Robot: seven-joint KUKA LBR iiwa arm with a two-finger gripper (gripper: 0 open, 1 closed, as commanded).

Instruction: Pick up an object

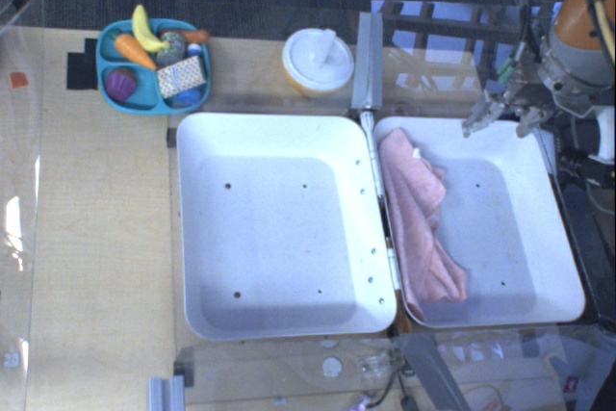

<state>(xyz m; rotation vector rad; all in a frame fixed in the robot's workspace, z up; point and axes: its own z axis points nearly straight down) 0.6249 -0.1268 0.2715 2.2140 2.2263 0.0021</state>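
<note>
Reaching for the pink cloth (421,218) is the step in hand: it lies bunched along the left wall of the right bin (539,298), while the gripper (503,118) hangs over that bin's far right corner, well apart from it, fingers spread wide with nothing between them. A good grasp, I judge, means crossing left and coming straight down on the thickest fold near the cloth's middle, staying off the bin wall. The left bin (279,217) offers nothing to take.
</note>
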